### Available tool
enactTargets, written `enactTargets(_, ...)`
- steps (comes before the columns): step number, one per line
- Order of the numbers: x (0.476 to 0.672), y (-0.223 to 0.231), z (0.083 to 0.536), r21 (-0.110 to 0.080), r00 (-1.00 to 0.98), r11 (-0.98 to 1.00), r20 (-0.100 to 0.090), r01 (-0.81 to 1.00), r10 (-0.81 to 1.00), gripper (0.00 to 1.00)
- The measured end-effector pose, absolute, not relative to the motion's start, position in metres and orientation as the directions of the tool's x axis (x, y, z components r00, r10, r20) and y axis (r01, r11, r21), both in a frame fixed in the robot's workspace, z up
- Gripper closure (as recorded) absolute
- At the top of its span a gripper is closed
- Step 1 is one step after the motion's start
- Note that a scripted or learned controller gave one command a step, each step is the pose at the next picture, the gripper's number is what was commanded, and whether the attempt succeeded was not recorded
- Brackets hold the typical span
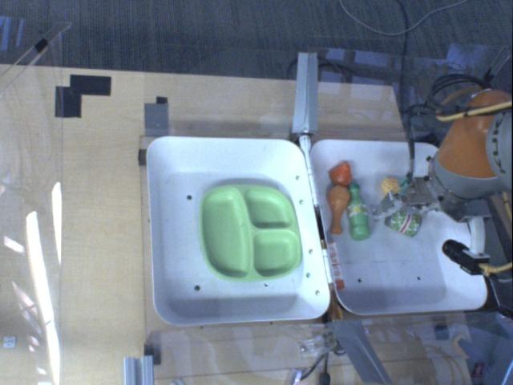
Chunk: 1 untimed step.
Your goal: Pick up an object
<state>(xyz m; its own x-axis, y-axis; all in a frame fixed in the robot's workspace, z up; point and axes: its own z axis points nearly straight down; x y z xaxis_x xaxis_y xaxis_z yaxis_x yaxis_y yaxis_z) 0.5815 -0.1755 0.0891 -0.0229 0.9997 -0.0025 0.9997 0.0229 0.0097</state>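
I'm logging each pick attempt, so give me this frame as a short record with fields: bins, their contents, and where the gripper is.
left bin: holds a green divided tray
right bin: holds small items clustered in its upper part
items: orange-red toy, chicken drumstick toy, green bottle, small yellow piece, green-and-white can
gripper: over the right bin, just above the can
fingers: state unclear
grasp: none visible
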Motion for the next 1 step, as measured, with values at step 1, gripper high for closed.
enactTargets(1, 0.5849, -0.1738, 0.102, 0.018, -0.025, 0.025, -0.002, 1.0, 1.0, 1.0)
